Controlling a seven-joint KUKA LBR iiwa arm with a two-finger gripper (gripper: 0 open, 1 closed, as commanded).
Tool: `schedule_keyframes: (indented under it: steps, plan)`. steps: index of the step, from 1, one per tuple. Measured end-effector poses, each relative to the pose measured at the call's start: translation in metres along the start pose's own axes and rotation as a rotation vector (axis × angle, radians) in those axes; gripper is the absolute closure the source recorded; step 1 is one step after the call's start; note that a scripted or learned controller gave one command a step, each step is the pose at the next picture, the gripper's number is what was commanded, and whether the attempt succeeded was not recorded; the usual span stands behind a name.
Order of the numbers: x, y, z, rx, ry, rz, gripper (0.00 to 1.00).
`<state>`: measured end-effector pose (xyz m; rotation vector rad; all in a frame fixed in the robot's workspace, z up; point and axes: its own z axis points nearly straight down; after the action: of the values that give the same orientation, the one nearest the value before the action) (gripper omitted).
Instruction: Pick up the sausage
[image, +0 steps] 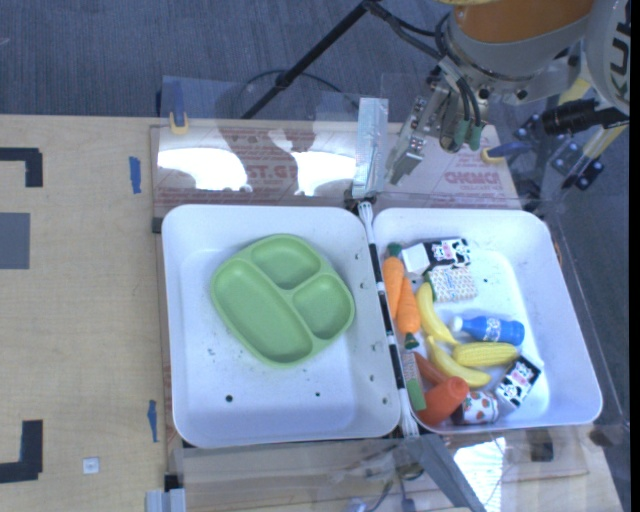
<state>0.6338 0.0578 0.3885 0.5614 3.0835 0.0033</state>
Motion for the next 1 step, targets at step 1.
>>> schedule_keyframes:
  steps: [1]
  plan:
    - [0.0443,0.1195,0.1239,0.001,0.004,-0.041,1.0]
